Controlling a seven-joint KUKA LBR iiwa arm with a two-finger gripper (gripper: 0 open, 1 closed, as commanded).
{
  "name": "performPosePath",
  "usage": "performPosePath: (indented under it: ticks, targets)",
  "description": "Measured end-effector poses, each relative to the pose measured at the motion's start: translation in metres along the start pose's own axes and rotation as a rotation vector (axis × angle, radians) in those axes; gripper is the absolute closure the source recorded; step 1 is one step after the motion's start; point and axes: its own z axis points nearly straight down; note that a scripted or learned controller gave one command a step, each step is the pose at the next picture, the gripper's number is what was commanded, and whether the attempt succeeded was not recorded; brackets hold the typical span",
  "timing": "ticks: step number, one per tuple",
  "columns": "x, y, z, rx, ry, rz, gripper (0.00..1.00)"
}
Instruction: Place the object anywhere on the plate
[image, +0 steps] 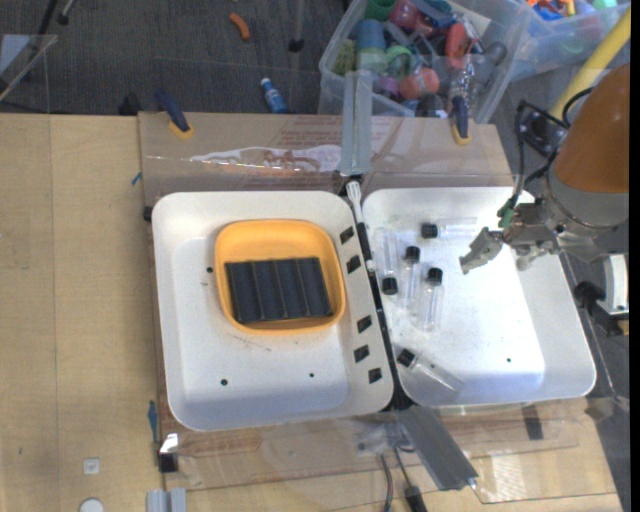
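A pale wooden bench (60, 300) carries two shallow white bins side by side, seen from above at a slant. The left bin (190, 380) holds an orange plate (278, 240) with rounded corners, and a dark grey ridged block (278, 288) lies flat on the plate, covering most of its middle. A row of small black clips (362, 325) runs down the seam between the bins. The right bin (520, 340) holds several small clear vials with black caps (420, 285), scattered loosely in its left half, some near each other, some lying on their sides. Farther right, the pincer (478, 254) hangs over the upper right part of this bin, angled down and leftward, its tip near the vials but apart from them; whether its fingers are spread or pressed together cannot be told. Behind it the arm's wrist (545, 228) leads up to the orange band (600, 130) at the right edge.
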Motion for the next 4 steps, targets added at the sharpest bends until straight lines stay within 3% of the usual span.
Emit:
performPosePath:
  ticks: [1,2,4]
  targets:
    - [-0.057,0.052,0.004,-0.003,-0.003,-0.262,0.0]
    - [-0.1,0.084,-0.007,-0.004,-0.005,-0.499,0.0]
    - [-0.1,0.084,-0.027,-0.005,-0.005,-0.474,0.0]
